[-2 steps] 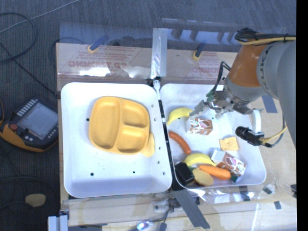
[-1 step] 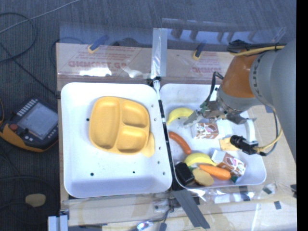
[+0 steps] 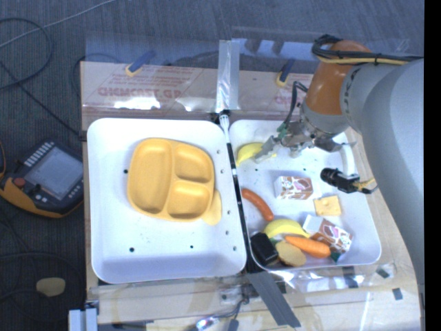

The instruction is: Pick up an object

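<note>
End effector (image 3: pixel 272 147): low over rear-left part of right bin (image 3: pixel 365 254), reaching in from right. Open or closed: cannot tell, tip too small and cluttered. Nothing seen gripped.

Nearest obj: yellow fruit piece (image 3: pixel 246 152), on bin floor by the divider wall, just beside end effector tip on its left. Touching or apart: cannot tell.

Other contents, right bin:
- printed carton (image 3: pixel 294 187), mid-bin, lying flat, apart from the rest.
- yellow square slice (image 3: pixel 328 205), right of that carton.
- red sausage (image 3: pixel 257 202), lying at a slant near left wall.
- front cluster, packed close: yellow banana-like piece (image 3: pixel 285 227), orange carrot (image 3: pixel 309 245) just in front of it, tan lump (image 3: pixel 292 256) at the carrot's left end, black bowl-like obj (image 3: pixel 261 248) in front-left corner, second printed carton (image 3: pixel 335 236) at the carrot's right end.

Left bin (image 3: pixel 103 254): yellow divided tray (image 3: pixel 171 178) w/ three compartments, roughly centred, lying flat.

Both bins on tabletop over cardboard sheet (image 3: pixel 151 85). Handheld pendant (image 3: pixel 47 178) on floor, well left of bins.
</note>
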`<state>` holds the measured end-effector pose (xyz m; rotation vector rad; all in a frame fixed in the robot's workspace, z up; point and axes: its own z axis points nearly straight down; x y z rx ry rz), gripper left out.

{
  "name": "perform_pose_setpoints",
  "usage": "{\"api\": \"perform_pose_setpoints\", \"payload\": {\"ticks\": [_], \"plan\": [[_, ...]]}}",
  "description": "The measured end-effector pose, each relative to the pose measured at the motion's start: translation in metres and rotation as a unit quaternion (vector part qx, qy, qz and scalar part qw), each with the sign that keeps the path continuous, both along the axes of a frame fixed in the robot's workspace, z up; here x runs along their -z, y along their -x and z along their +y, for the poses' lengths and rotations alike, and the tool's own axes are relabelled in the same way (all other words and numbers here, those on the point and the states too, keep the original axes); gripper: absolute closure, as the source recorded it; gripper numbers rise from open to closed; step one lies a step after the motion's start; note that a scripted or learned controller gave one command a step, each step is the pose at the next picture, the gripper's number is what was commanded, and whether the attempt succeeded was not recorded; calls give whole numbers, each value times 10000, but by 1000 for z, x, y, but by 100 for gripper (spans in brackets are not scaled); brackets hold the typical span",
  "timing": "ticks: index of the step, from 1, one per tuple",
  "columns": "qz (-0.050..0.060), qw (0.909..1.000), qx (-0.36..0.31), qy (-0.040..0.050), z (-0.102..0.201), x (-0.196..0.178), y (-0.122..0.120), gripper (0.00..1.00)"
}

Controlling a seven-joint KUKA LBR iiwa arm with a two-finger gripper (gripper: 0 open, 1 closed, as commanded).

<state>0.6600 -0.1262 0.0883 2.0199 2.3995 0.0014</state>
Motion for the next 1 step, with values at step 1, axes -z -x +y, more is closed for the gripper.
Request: {"api": "perform_pose_setpoints", "payload": {"ticks": [1], "plan": [[21,9983,579,-3,-31,-47,3,0]]}}
